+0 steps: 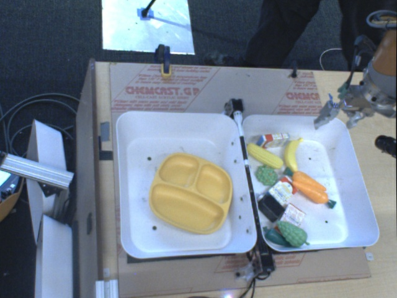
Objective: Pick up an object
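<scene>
Clearly spread and empty, the jaws of the gripper [340, 112] hang over the far right corner of the right bin [356, 166]. The banana [292, 153] stands a little apart from the corn [264, 156], near and left of them. Best come straight down across its narrow width, clear of the carrot [309, 187].

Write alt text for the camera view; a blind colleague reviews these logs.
The gripper hangs open above the right bin's far right corner, holding nothing. That bin holds toy food: corn, a banana, a carrot, broccoli and small packets. The left bin holds a yellow divided tray.
</scene>
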You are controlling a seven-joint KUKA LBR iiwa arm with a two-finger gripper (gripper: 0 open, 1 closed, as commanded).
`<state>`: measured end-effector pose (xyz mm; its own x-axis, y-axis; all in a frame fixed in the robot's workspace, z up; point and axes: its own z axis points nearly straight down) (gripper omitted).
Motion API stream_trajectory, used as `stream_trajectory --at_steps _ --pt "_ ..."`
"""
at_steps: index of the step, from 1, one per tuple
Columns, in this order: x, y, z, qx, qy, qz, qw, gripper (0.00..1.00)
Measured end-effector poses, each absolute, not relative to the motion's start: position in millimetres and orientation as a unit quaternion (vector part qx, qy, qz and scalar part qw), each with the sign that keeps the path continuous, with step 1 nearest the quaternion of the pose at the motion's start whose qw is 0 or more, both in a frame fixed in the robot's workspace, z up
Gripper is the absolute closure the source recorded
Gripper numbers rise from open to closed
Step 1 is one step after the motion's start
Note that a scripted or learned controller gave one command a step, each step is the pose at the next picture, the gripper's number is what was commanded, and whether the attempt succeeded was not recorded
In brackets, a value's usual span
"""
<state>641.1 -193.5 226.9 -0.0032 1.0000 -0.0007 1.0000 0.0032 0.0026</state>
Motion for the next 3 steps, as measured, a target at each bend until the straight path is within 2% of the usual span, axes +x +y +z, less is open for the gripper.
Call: stream_trajectory --at_steps 1,2,3 --pt "639.4 -131.3 154.2 0.704 0.71 -0.0001 -0.002 0.0" --pt "641.2 -133.0 80.1 0.705 0.709 -0.001 -0.001 0.0" --pt "643.4 -133.2 95.4 0.705 0.709 0.0011 0.001 1.0"
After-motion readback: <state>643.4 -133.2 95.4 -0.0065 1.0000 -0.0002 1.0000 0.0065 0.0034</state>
